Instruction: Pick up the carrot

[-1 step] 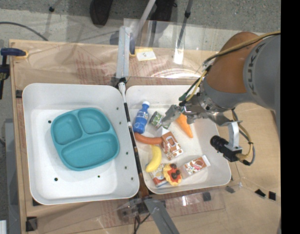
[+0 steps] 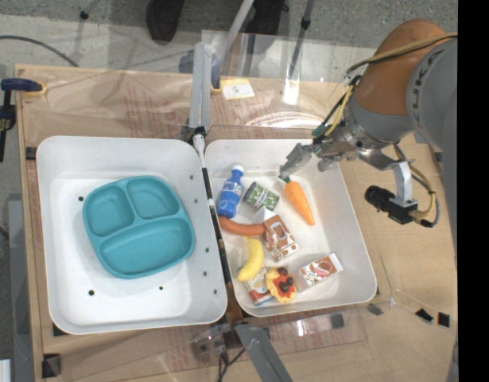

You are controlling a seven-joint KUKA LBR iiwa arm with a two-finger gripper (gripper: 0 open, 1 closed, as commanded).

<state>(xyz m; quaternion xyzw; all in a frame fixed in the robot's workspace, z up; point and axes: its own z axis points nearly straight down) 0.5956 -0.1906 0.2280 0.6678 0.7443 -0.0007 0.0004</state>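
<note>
- The carrot [image 2: 300, 200] is a smooth orange toy cone, tapering from a blunt top with a small green tuft to a rounded tip; it lies flat on the floor of the right bin [image 2: 357, 237], in the far right part, tilted so the tuft points toward the far wall.
- The gripper [image 2: 293, 164] hangs just beyond the carrot's tufted end, its grey metal fingers slanting down toward it; whether they are spread or pressed together I cannot tell, and nothing is seen between them.
- The arm [image 2: 403, 78] beyond the carrot is a rounded grey casing with a glossy orange band, with black cables looping by it.
- Just left of the carrot sits a small green and white carton [image 2: 261, 196], and left of that a blue plastic bottle [image 2: 230, 191] with a white cap.
- Nearer than the carrot lie a long reddish sausage [image 2: 241, 228], a printed red and white box [image 2: 279, 239], a curved yellow banana [image 2: 251, 260] and a flat red and white packet [image 2: 320, 270].
- Well to the carrot's left, the left bin [image 2: 53, 181] of matte white plastic holds a teal tray [image 2: 137, 225] with three rounded compartments.
- The bench [image 2: 109, 102] around the bins is pale brown, with a clear sheet over it.
</note>
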